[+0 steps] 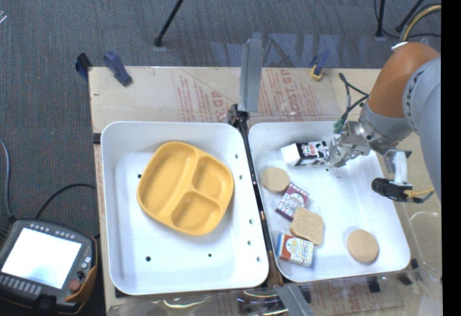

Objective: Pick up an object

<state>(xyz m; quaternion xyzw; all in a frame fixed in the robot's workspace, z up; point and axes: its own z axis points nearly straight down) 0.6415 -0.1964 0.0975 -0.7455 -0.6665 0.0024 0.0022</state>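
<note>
Nearest in the right bin [374, 214] lie a small carton [296, 250] and a round cookie [362, 245], then a square cracker [307, 225], a red packet [292, 201] and another round cookie [274, 179]. Farther back my pincer [337, 156] hangs low beside a black-and-white milk carton [303, 153]; whether it is open or closed I cannot tell. A yellow divided plate [186, 187] sits in the left bin [122, 142].

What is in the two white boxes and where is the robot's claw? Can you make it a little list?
left bin: yellow divided plate
right bin: milk carton, two round cookies, toast slice, red packet, small box
claw: over right bin, next to the milk carton
arm: reaches in from the right
</note>
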